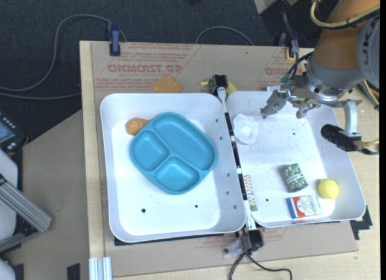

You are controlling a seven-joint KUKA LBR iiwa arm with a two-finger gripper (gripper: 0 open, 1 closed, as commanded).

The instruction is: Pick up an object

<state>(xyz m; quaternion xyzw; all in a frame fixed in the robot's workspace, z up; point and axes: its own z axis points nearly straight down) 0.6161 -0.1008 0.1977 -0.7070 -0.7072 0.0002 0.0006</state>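
Observation:
My gripper [283, 108] hangs over the far end of the right bin [274, 152], its two fingers spread apart and open with nothing between them. A small white cup-like object [245, 128] lies just left of and below the gripper, by the bin's left wall. Nearer the front of that bin are a green packet [294, 177], a yellow ball [327, 188] and a small red and white box [304, 206]. The left bin [120, 194] holds a blue divided tray [173, 151] with an orange object [135, 125] at its far left corner.
An orange piece [167, 84] lies on the bench behind the left bin. A black and yellow clamp [218, 83] sits at the far end of the wall between the bins. Cables run along the floor beyond the bench.

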